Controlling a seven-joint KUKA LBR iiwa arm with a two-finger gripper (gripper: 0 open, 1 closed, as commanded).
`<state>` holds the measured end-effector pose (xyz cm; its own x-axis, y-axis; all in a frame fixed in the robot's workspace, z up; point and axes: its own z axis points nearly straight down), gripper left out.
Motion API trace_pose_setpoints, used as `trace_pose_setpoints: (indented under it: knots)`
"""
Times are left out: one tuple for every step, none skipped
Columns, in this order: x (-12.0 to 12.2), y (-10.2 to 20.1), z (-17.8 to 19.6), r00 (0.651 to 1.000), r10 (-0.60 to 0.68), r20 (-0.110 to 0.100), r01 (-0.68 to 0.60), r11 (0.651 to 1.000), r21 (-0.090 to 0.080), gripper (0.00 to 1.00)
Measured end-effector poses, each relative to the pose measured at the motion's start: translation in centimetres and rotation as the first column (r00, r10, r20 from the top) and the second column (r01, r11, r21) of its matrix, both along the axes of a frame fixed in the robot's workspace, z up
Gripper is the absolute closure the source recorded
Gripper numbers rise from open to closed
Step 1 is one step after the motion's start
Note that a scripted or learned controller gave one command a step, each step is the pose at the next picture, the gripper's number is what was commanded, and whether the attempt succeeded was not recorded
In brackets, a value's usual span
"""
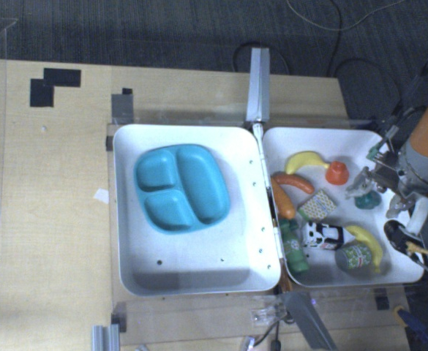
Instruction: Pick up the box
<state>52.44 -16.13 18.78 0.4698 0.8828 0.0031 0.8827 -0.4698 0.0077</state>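
Crowding the right bin (360,139), toys half hide the box (317,206); the claw's (367,189) grip state is unreadable.

Two bins sit side by side on the bench (53,196). The left bin (126,269) holds a divided plate (182,187) toward its far-left corner. The right bin (360,136) holds the box (317,206) near its middle, a banana (305,161) behind it, and what may be a can (355,257) by the near edge.

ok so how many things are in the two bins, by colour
yellow: 2, banana, banana
orange: 3, round piece, sausage, carrot
blue: 1, plate
green: 2, bottle, can
black-and-white: 1, cow
patterned: 1, box
total: 10
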Motion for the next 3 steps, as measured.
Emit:
trace_pose_setpoints:
  knots:
    - [-3.6,1.7,8.5,0.992,-0.127,-0.003,0.127,0.992,0.001,0.00]
    - [-3.6,7.8,0.9,0.994,-0.105,-0.006,0.105,0.995,0.002,0.00]
    - [3.2,3.8,9.3,0.998,-0.057,-0.004,0.057,0.998,0.000,0.00]
